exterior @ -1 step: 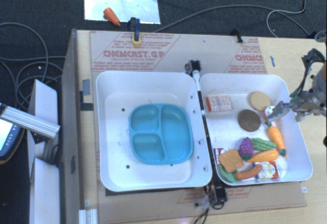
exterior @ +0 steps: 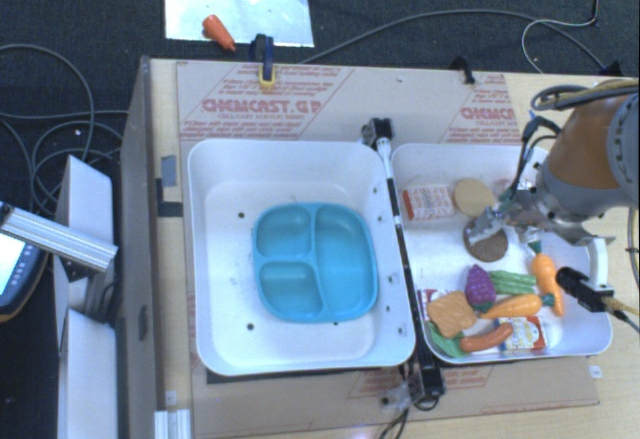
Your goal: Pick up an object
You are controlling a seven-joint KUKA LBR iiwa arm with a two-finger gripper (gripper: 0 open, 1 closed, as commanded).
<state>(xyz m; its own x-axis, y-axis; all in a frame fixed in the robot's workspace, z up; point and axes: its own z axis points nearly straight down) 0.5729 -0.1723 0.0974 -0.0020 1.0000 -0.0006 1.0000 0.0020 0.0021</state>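
My gripper point(exterior: 487, 226) hangs low in the right bin point(exterior: 440, 237), just above the top edge of a brown round patty point(exterior: 489, 248). Whether it touches the patty I cannot tell. Behind it lie a tan round cookie point(exterior: 473, 195) and a white and red packet point(exterior: 428, 201). In front lie a purple eggplant point(exterior: 480, 285), a green bean pod point(exterior: 514, 280), two orange carrots point(exterior: 545, 275) point(exterior: 516, 307), a tan toast piece point(exterior: 452, 313) and a red sausage point(exterior: 487, 337).
A blue divided plate point(exterior: 315, 262) sits in the left bin point(exterior: 220, 227). The grey and orange arm point(exterior: 590, 162) reaches in over the right bin's far right side. A small orange thing point(exterior: 218, 29) lies on a sheet beyond the bench.
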